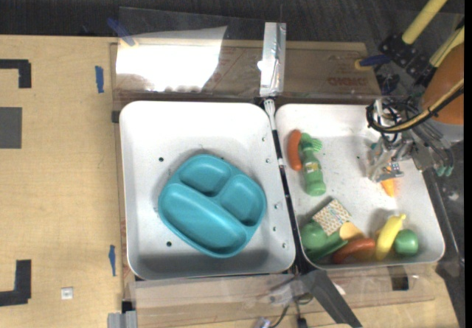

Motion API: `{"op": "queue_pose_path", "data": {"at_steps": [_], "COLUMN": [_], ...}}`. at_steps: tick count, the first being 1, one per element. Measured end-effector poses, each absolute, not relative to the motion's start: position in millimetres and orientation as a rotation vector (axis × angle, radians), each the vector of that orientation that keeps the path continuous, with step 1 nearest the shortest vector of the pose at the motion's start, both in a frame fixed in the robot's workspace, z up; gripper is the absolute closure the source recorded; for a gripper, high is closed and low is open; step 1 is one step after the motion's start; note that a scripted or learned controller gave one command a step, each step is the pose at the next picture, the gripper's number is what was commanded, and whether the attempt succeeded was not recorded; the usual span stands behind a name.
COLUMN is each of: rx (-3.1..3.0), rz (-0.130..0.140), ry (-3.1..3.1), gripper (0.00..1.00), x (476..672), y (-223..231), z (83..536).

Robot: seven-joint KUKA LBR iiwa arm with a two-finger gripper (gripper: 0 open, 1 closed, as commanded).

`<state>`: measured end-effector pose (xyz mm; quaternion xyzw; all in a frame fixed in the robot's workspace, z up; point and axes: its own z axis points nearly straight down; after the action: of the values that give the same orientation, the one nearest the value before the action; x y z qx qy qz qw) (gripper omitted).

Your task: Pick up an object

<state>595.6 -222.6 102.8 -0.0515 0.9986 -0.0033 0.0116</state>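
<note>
Toys crowd the right bin; a teal tray fills the left bin.

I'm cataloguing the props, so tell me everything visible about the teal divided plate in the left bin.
The teal divided plate is a rounded, plastic-looking dish with three compartments: one long one along its lower left and two smaller ones toward the upper right. It sits right side up on the floor of the left bin, turned at a diagonal, near the middle. Nothing lies in it or touches it besides the bin.

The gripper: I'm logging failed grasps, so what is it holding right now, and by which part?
Cannot be told. The two-finger gripper hangs over the right white bin with a small orange piece at its tip, too blurred to tell if it is gripped.
</note>
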Motion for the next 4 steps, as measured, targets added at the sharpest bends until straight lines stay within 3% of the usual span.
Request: {"op": "queue_pose_path", "data": {"at_steps": [1, 2, 3, 4], "rx": [-0.175, -0.243, -0.242, -0.79], "rz": [-0.012, -0.006, -0.007, -0.001], "ry": [3.117, 3.119, 3.109, 3.034], "gripper": [1.0, 1.0, 1.0, 1.0], "x": [572.8, 661.9, 663.5, 620.3], "y": [-224.0, -221.2, -220.5, -222.8], "z": [273.5, 358.1, 369.9, 338.7]}}
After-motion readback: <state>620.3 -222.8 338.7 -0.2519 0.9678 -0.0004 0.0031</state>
